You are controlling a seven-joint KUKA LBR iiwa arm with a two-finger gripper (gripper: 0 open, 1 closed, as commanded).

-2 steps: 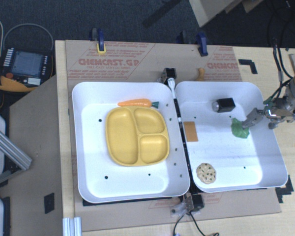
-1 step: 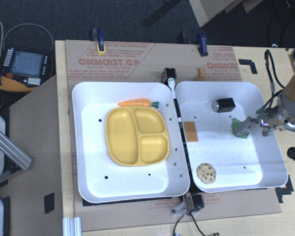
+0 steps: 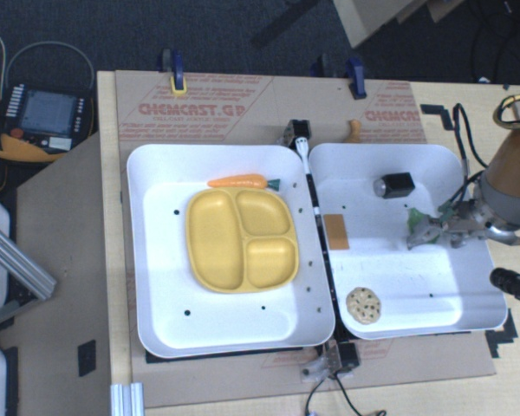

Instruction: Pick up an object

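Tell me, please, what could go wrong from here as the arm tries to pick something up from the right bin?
The gripper sits low near the right bin's right side, with the black block, brown tile and cookie all apart from it, so closing here would likely grab nothing. The tile lies flat by the bin's left wall and may be hard to get fingers under. The cookie is also flat and might slide away.

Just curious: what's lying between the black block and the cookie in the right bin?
Camera view: bare white bin floor between the black block and the cookie; the brown card sits off to the left.
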